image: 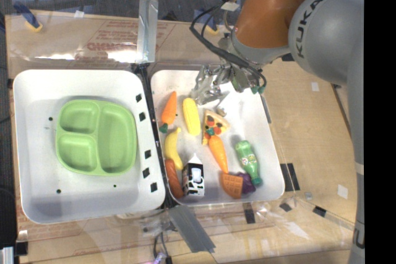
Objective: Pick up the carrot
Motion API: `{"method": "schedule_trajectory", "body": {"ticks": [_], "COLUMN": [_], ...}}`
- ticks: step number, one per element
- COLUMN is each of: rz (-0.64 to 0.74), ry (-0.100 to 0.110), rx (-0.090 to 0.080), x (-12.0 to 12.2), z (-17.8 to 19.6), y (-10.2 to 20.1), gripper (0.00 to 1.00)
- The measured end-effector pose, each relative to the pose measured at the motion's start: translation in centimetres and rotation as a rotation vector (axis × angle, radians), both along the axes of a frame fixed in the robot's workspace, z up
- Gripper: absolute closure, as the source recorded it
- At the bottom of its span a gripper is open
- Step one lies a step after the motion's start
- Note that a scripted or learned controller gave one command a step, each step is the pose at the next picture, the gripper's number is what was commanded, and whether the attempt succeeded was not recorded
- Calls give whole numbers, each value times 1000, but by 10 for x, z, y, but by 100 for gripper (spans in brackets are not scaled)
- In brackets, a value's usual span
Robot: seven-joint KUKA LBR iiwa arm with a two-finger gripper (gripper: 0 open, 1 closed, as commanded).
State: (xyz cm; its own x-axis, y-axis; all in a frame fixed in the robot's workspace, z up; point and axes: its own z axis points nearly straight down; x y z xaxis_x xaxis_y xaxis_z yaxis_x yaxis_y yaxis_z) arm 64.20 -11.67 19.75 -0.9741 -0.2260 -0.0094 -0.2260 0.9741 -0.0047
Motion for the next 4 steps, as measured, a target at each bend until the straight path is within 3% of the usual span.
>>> {"method": "schedule_trajectory", "body": {"ticks": [1,2,3,4], "rz": [300,239,283,8], "ry": [5,14,12,9], "rx": [-2,3,3,4], "x": [-13,-47,-132,-98], "z": [-7,-67,-71,-106], "y": [-69,-85,-71,-38], "gripper": [100,100,100,100]}}
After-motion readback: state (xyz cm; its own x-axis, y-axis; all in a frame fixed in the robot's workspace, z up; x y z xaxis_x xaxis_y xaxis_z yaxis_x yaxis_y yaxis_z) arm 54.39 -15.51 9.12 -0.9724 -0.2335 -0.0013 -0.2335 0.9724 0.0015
